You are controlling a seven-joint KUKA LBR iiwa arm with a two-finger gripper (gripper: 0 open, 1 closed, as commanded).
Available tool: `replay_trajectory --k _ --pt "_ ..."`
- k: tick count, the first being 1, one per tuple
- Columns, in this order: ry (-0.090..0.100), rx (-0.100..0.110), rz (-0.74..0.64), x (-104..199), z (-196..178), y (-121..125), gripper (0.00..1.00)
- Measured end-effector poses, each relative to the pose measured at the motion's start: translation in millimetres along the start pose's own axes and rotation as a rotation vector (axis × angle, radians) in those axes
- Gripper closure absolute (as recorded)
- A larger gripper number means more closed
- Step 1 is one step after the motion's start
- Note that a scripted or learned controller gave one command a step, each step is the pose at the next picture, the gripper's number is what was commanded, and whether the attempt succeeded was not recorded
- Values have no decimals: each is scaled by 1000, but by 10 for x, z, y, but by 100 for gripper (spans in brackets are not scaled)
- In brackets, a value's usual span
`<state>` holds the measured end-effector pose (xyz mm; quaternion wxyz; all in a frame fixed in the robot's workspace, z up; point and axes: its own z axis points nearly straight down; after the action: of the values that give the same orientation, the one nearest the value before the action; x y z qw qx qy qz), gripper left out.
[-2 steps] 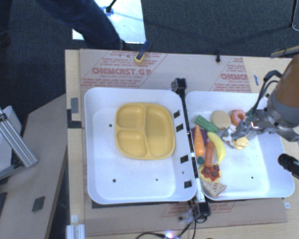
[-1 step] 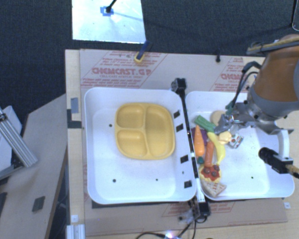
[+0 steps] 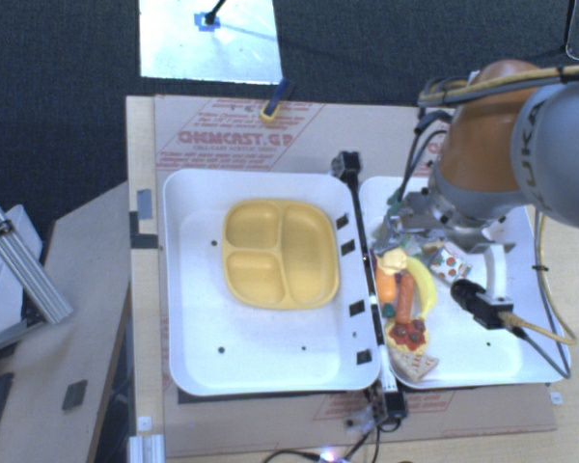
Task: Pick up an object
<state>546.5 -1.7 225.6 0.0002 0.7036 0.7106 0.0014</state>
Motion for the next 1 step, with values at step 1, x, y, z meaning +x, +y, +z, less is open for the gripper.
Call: replay_trajectory --k 1 --pt "0 1 1 483 106 169 100"
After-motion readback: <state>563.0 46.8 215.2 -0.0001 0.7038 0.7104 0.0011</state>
